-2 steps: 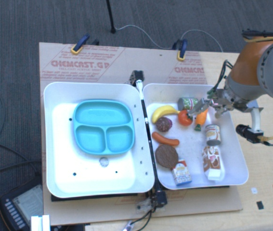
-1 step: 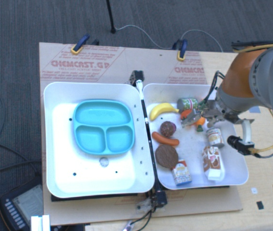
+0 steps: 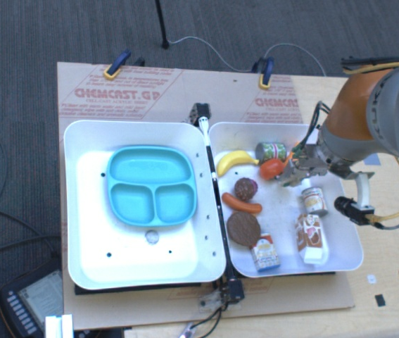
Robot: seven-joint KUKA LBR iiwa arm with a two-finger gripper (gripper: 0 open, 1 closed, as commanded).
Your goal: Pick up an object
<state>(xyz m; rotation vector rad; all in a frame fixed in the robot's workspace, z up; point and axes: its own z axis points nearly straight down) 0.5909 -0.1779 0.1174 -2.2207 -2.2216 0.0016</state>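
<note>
My gripper (image 3: pixel 293 170) hangs low in the right bin (image 3: pixel 340 259), near its upper middle. Its tip is right beside a small red tomato-like piece (image 3: pixel 271 167), and I cannot make out whether they touch. Just above them a green can (image 3: pixel 271 150) lies on its side. A yellow banana (image 3: pixel 233 162) rests at the bin's upper left. Below it come a dark red ball (image 3: pixel 245 188), a hot dog (image 3: pixel 242 203) and a brown patty (image 3: pixel 243 229).
A small carton (image 3: pixel 265 253), a tin (image 3: pixel 314 201) and a brown-and-white bottle (image 3: pixel 311 238) occupy the right bin's lower part. In the left bin (image 3: pixel 86 259) lies a blue divided tray (image 3: pixel 152 186). The arm's grey and orange body (image 3: pixel 364 118) overhangs the right edge.
</note>
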